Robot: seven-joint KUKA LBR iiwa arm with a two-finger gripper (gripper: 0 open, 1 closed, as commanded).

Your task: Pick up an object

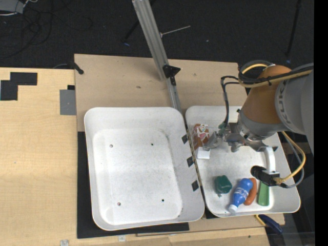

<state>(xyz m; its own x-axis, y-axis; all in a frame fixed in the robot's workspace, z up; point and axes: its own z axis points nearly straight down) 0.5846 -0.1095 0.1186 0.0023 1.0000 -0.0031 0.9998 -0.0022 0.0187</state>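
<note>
**Pick not yet made: gripper low in the right bin, nothing seen in its grasp**

No single object is named by the task, so the candidates are the loose items in the right-hand shallow white bin [292,201]. A small brown-and-red packet with a white tag [201,136] lies at the bin's upper left, against the divider. Lower down, towards the bottom centre-right of the frame, sit a dark green blocky object [222,184], a blue-and-white plastic bottle [240,193], a thin orange piece [251,193] just beside the bottle, and a green cylindrical item [263,194]. All of them rest on the bin floor.

The gripper [225,137] hangs just right of the packet, beneath the grey arm's orange band [261,104] (the wrist hides most of it). Whether its fingers are spread or closed cannot be told, and no object is visibly lifted.

By my judgement the approach is done; the grasp and the lift remain. The left-hand white bin [95,122] holds nothing to pick.
</note>
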